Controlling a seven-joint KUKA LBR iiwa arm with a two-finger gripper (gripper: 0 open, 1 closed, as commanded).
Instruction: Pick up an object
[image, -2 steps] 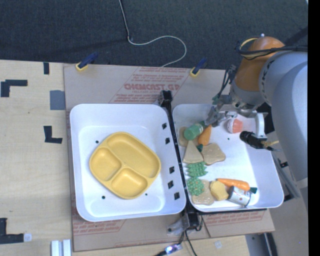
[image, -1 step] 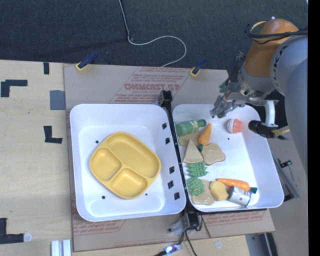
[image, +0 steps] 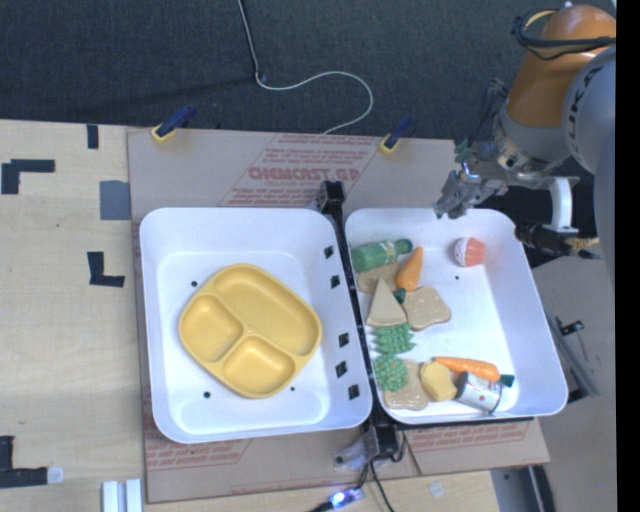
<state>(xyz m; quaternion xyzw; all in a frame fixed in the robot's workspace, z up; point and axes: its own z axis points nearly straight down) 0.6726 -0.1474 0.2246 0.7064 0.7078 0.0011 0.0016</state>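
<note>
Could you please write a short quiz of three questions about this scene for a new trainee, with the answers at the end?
1. True or false: the yellow tray lies in the same bin as the toy foods.
2. Which bin does the gripper hover over? A) the left bin B) the far edge of the right bin C) neither, it hangs over the floor
3. Fill in: the small red and white ball lies apart from the other foods, near the bin's ____ corner.

Key: 1 false, the tray is alone in the left bin. 2 B. 3 far right.
</note>
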